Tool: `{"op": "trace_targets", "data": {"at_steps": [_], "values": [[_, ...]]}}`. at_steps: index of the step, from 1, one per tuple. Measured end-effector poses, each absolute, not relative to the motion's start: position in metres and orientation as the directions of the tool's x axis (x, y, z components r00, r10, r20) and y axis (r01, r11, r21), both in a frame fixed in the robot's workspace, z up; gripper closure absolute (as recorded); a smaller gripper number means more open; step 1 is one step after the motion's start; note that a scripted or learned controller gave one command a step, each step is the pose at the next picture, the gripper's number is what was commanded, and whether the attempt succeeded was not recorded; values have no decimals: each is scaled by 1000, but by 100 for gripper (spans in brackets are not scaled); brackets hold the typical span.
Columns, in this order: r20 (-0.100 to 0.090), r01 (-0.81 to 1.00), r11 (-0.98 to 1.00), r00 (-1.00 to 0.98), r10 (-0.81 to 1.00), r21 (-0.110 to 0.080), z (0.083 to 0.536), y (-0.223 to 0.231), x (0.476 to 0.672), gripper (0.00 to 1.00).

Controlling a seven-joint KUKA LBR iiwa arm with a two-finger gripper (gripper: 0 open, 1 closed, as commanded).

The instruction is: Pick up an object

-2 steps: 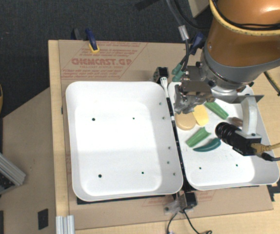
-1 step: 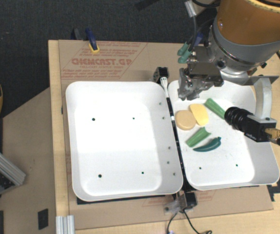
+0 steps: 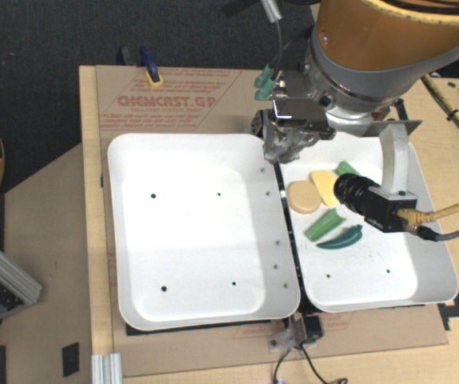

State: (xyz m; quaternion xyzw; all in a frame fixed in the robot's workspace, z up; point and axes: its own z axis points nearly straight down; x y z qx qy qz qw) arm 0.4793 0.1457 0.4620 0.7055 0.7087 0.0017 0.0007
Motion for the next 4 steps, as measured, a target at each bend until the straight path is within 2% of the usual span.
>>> {"op": "trace_targets", "data": {"at_steps": [1,2,3,4], "values": [[1,1000,1,-1,1000,6,473,144,480,100],[-2,1000,-1,1,1000,2,438,162,587,100],[1,1000,0,0,1000,7,453,162,584,100],[-2,1000,3,-3,1000,-12,356,199,588,100]]}}
